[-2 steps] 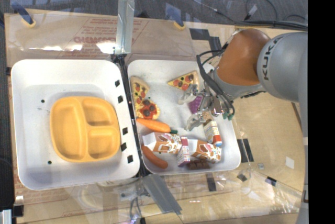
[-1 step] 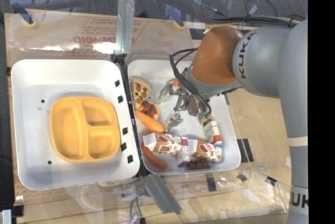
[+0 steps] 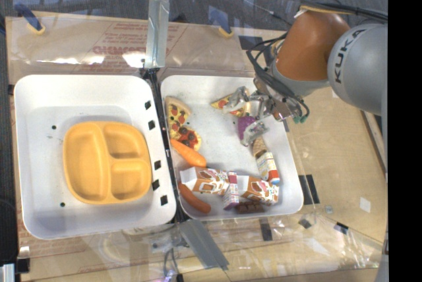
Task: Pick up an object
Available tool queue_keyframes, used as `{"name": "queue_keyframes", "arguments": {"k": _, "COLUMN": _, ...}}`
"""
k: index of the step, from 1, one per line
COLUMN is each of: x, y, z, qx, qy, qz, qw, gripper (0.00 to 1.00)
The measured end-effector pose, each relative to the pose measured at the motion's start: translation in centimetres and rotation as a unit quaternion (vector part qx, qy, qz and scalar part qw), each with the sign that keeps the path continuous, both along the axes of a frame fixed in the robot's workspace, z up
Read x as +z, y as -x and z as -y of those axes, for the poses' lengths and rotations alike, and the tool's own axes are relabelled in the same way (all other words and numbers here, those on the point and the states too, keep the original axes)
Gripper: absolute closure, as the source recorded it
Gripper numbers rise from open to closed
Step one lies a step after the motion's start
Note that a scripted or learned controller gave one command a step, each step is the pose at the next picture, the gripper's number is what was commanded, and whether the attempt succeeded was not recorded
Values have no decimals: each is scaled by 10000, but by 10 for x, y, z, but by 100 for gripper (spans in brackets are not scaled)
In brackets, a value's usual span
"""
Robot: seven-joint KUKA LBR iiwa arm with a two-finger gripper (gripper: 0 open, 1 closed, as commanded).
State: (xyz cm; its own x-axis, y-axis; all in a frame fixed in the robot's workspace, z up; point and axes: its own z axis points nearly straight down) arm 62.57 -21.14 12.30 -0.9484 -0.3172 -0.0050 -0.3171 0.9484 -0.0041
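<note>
Where the counter's near edge runs, the right bin (image 3: 290,198) holds small cartons (image 3: 211,182) and a sausage (image 3: 194,199) along its near wall, then a carrot (image 3: 189,153) and pizza slice (image 3: 182,121) by its left wall. Left of it, another bin (image 3: 39,93) carries a yellow divided tray (image 3: 105,161). Toward the right bin's far right corner the hand (image 3: 258,117) hangs over a purple item (image 3: 246,124); whether it grips cannot be told.

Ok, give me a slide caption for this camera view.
Hand low over purple item in right bin; yellow tray in left bin.
</note>
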Motion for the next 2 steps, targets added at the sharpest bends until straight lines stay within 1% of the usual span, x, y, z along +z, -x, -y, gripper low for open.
{"name": "queue_keyframes", "arguments": {"k": 1, "x": -31, "y": 58, "z": -2, "qx": 634, "qy": -14, "qz": -35, "qw": 9980, "gripper": 0}}
{"name": "queue_keyframes", "arguments": {"k": 2, "x": -20, "y": 56, "z": -4, "qx": 653, "qy": -9, "qz": -16, "qw": 9979, "gripper": 100}}
